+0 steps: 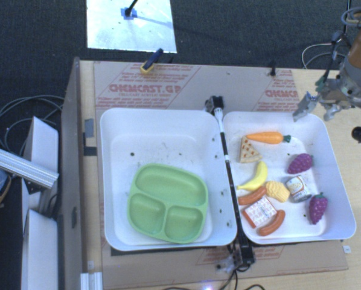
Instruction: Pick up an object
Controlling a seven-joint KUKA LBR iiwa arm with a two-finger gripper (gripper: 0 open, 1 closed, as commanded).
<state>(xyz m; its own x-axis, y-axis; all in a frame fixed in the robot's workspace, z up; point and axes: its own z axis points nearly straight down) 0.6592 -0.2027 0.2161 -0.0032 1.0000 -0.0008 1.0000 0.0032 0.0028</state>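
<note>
The right bin (334, 156) holds several toy foods: an orange carrot (268, 138), a sandwich wedge (249, 150), a banana (257, 177), two purple grape bunches (300, 162) (317, 207), a small can (297, 188), a yellow corn piece (277, 191), two sausages (252, 196) (272, 222) and a red-and-white box (260, 211). My gripper (317, 109) hangs above the bin's far right corner, beyond the carrot. It is open, with nothing between its fingers (302, 106).
The left bin (120, 144) holds a green divided plate (167, 202). A black divider bar (226, 156) runs between the bins. Cables trail behind the arm at the top right. A yellow-tipped tool (150, 62) lies beyond the bins.
</note>
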